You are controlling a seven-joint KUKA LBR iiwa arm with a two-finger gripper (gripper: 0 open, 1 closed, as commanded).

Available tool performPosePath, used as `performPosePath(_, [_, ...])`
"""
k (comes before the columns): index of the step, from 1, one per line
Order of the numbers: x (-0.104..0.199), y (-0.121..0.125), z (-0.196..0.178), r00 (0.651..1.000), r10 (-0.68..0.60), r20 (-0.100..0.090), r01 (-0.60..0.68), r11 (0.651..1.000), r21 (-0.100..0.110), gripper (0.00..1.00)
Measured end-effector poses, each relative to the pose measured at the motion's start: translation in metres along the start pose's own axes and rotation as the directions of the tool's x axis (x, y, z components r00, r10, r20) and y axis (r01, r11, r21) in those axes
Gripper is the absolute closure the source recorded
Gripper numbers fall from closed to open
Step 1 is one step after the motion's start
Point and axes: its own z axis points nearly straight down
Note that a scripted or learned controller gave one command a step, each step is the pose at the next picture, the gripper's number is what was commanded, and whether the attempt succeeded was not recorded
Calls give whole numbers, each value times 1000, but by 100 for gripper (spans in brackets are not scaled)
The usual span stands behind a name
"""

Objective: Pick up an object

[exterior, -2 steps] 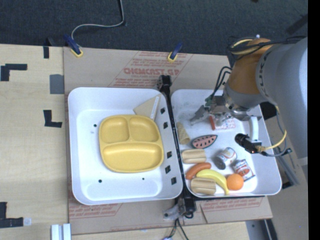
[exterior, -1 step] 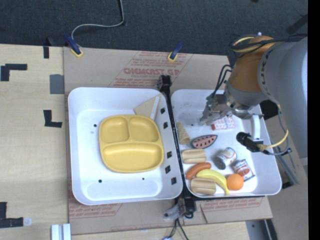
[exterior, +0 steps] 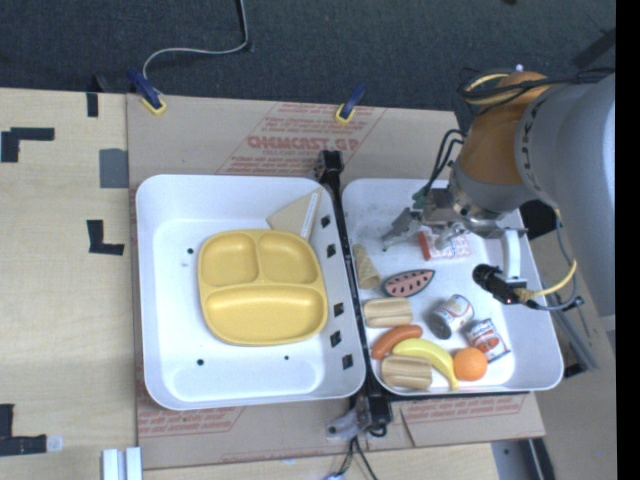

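**Claw low over the right bin, food toys clustered below it**

The grey arm (exterior: pixel 560 158) with its orange band reaches in from the right and ends over the upper part of the right bin (exterior: pixel 545 368). The claw (exterior: pixel 425 223) sits low above the bin floor, near a small red-and-white packet (exterior: pixel 445 243); whether it is apart or together I cannot tell, since the tips blur into the bin and the packet. Nothing is visibly clamped in it.

The objects to pick lie in the right bin, mostly toward its near half. A watermelon slice (exterior: pixel 408 284) lies just below the claw. Under it sits a hot dog bun (exterior: pixel 388 312), then a red sausage (exterior: pixel 395 340) touching a banana (exterior: pixel 432 356), with another bun (exterior: pixel 405 372) at the near edge. An orange (exterior: pixel 470 365) rests beside the banana. Two small cans (exterior: pixel 452 314) (exterior: pixel 486 338) lie to the right of these.

The left bin (exterior: pixel 165 268) holds a yellow divided tray (exterior: pixel 262 286) in its middle. Both bins stand on a cardboard sheet (exterior: pixel 220 138) on the tabletop (exterior: pixel 60 268).
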Motion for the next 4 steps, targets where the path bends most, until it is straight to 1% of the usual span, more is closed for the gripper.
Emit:
performPosePath(1, [0,0,-9,1000,0,-1,0,1000,1,100])
performPosePath(2, [0,0,-9,1000,-1,-1,1,1000,1,0])
performPosePath(3, [-43,52,35,1000,1,2,-1,1000,8,0])
performPosePath(4, [-22,52,35,1000,1,1,-1,1000,12,0])
